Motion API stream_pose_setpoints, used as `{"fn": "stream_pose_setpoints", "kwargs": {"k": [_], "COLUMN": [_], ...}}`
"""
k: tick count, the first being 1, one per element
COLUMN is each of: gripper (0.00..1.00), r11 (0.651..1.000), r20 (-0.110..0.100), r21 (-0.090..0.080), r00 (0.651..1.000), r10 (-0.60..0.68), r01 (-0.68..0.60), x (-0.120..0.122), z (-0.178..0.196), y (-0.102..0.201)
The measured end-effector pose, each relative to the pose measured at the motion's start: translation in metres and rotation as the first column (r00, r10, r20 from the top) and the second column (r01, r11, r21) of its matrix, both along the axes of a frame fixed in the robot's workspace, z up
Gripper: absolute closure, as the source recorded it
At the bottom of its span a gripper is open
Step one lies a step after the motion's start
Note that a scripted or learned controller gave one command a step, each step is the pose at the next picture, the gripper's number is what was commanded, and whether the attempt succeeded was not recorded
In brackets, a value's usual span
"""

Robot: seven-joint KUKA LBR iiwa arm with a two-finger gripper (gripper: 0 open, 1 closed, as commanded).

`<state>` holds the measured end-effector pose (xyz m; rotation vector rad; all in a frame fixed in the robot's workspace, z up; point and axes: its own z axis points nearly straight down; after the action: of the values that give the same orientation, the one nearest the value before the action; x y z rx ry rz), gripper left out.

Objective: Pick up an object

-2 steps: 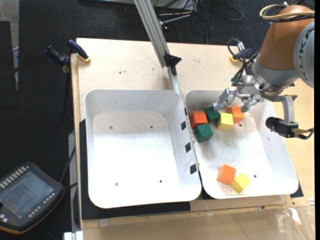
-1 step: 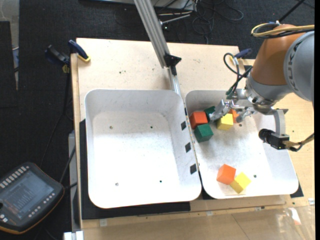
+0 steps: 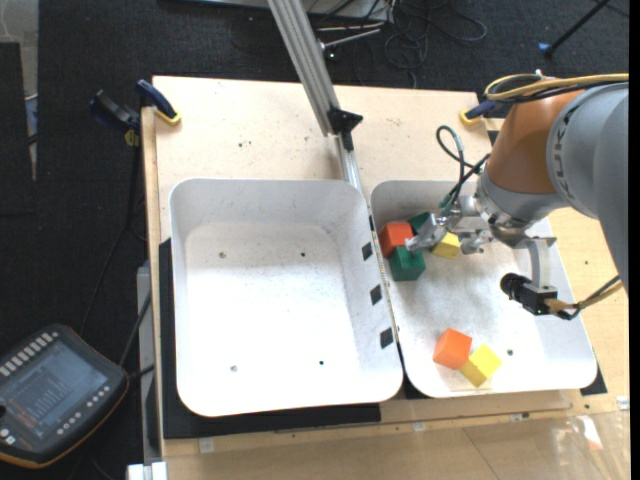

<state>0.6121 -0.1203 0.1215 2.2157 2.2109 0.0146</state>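
Gripper (image 3: 437,231), grasp state indeterminable, low in the right-hand shallow white plastic bin (image 3: 560,368), beside a clustered orange-red block (image 3: 395,235), dark green block (image 3: 406,263) and small yellow block (image 3: 447,247).

Single fixed camera, mounted above the desk (image 3: 260,118) and looking down at a slant. The frame takes in the whole desk top, with the left bin (image 3: 200,208) and right bin (image 3: 560,358) side by side near centre, and dark floor (image 3: 80,28) along the top and left. The arm (image 3: 570,138) enters from the frame's right. Middle distance.
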Motion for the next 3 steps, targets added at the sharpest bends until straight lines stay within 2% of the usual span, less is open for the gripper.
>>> {"fn": "stream_pose_setpoints", "kwargs": {"k": [1,2,3], "gripper": [1.0,1.0,1.0], "r11": [1.0,1.0,1.0], "r20": [0.005,-0.009,-0.008], "r21": [-0.002,0.001,0.0], "r00": [1.0,1.0,1.0], "r10": [0.002,0.004,0.005], "r01": [-0.002,-0.004,-0.005], "x": [0.002,-0.005,0.003], "z": [0.013,0.065,0.11], "y": [0.0,0.006,0.005]}}
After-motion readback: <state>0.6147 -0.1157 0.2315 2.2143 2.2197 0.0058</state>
